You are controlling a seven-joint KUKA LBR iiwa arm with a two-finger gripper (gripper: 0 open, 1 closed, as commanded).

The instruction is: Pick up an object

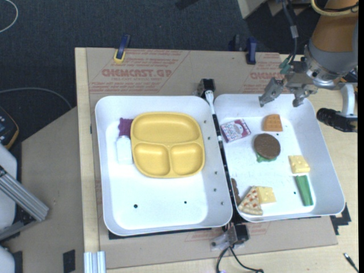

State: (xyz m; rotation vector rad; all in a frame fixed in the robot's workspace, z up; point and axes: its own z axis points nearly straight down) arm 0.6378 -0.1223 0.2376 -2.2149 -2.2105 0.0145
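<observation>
Hovering over the far edge of the right bin point(325, 169), my claw point(285, 94) has its fingers spread wide and holds nothing, I judge to come down on the orange cracker point(272, 123) just beside; six toy foods lie there; the left bin point(108, 169) keeps one yellow tray point(168, 144).

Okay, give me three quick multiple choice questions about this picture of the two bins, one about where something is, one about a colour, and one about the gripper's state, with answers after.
1. Where is the yellow tray?
A. left bin
B. right bin
C. on the floor

2. What colour is the stick at the right bin's near right?
A. red
B. green
C. blue

3. How is the gripper?
A. shut on the burger
B. open, holding nothing
C. shut on the tray

Answers: 1 A, it lies in the left bin. 2 B, it is plainly green. 3 B, its fingers are spread above the bin's far edge.
</observation>
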